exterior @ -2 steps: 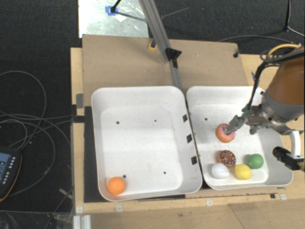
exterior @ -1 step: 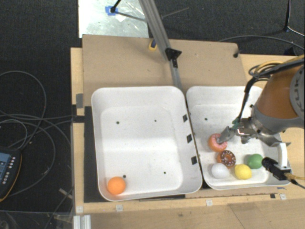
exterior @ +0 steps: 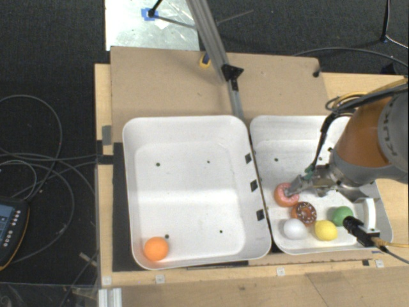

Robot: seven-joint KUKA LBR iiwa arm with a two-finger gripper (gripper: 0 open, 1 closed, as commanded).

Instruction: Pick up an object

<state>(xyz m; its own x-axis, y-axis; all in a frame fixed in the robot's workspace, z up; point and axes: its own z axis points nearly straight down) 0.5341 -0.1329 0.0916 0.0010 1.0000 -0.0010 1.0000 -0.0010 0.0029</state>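
An orange ball [exterior: 156,249] is seen in the left bin [exterior: 185,133]. In the right bin [exterior: 281,136], the gripper [exterior: 295,188] is lowered onto a partly hidden pink object [exterior: 283,196]; its grasp cannot be judged.

White bins [exterior: 192,139]; orange ball [exterior: 156,249]; pink ball [exterior: 283,195]; brown speckled ball [exterior: 306,212]; white ball [exterior: 294,229]; yellow ball [exterior: 326,230]; green ball [exterior: 340,214]; tan desk [exterior: 268,75].
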